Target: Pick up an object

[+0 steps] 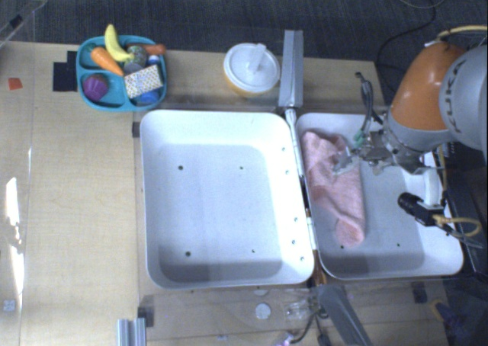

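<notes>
camera view, looking down at a slant, has a pink cloth lying crumpled in the right bin, along that bin's left side, close to the wall it shares with the other bin. the cloth runs from near the bin's far edge down past its middle, wider at the top and narrowing to a folded end. the gripper sits low at the upper right part of the cloth, its metal tip at or just over the fabric; whether it is open, closed or pinching the cloth cannot be told from this angle. behind it the grey arm with its orange band reaches in from the right, over the bin's far right corner. a black cable end hangs beside the wrist above the bin's right side.

the left bin sits just beside the right one, their walls almost touching. beyond the bins on the wooden bench stands a round white lidded cup on a yellow base, near a grey upright post. further left is a blue divided tray holding toy food, among it a banana and a carrot.
</notes>
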